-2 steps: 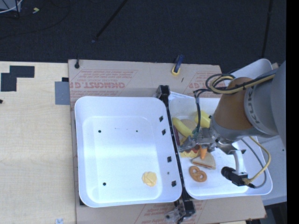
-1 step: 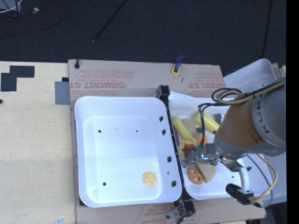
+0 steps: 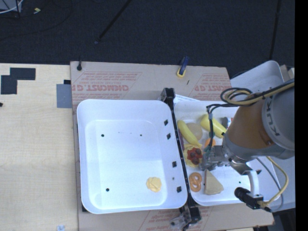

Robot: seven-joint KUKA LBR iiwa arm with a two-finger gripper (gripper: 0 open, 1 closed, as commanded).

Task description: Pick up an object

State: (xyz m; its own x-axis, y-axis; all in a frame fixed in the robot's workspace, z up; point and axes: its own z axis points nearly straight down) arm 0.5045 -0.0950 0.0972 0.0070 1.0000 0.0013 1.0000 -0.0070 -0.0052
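Observation:
The right bin (image 3: pixel 217 200) holds several small things: a yellow banana-like piece (image 3: pixel 187 131), a second yellow piece (image 3: pixel 213 125), a dark red berry cluster (image 3: pixel 194 154), a pale round piece (image 3: pixel 196 130), an orange ring like a pretzel (image 3: pixel 195 181) and a tan wedge (image 3: pixel 212 184). My gripper (image 3: pixel 208 163) hangs low in this bin, just right of the berry cluster and above the wedge. The arm's wrist covers much of the bin's right half. A small yellow lump (image 3: pixel 154 184) lies in the left bin (image 3: pixel 96 129), near its front.
A black divider clip strip (image 3: pixel 174 143) runs between the two bins. Both bins rest on a cardboard sheet (image 3: pixel 120 83) with a blue-yellow clamp (image 3: pixel 182 67) at its back edge. Cables loop above the wrist (image 3: pixel 236 96).

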